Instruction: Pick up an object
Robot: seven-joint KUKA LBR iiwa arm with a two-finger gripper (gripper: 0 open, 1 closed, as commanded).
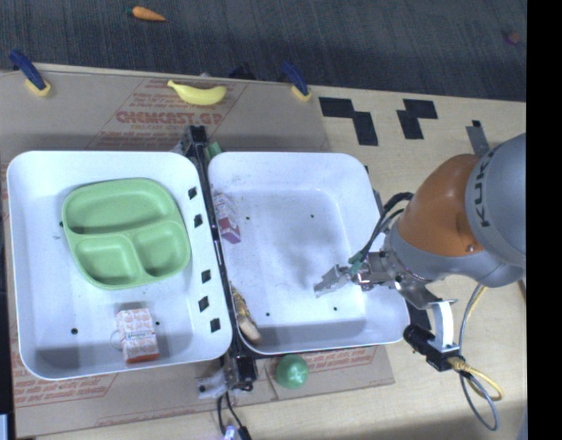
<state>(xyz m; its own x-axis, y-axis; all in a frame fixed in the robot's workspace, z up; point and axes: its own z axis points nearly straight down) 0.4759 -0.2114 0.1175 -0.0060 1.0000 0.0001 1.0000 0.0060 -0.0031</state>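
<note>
**A:** Quick count, what's on the desk point(354, 108)?

**B:** Two white bins side by side. The left bin point(24, 246) has one green divided tray point(125, 232) sitting toward its far half, three compartments, nothing in them as far as I can see. Near that bin's front edge there's one small packet point(137, 333), orange-and-white, label too blurry to read.

**A:** And the right one?

**B:** The right bin point(290, 168) has one reddish wrapper thing point(227, 218) pressed against its left wall, and one tan object point(245, 324) in the front-left corner, partly tucked under the rim so I can't say what it is. The claw point(328, 282) is low over the bin's front-right area, near the right wall. It has nothing in it that I can see, but I honestly can't tell how far apart it is, it's just a greyish blur.

**A:** Anything outside the bins?

**B:** One yellow banana point(198, 91) at the desk's far edge, one green ball point(292, 370) at the front edge just beside the right bin, two blue-and-yellow clamps point(30, 73) along the far edge, and one little orange piece point(148, 13) on the floor beyond. The arm point(464, 218) is cut off at the right.
</note>
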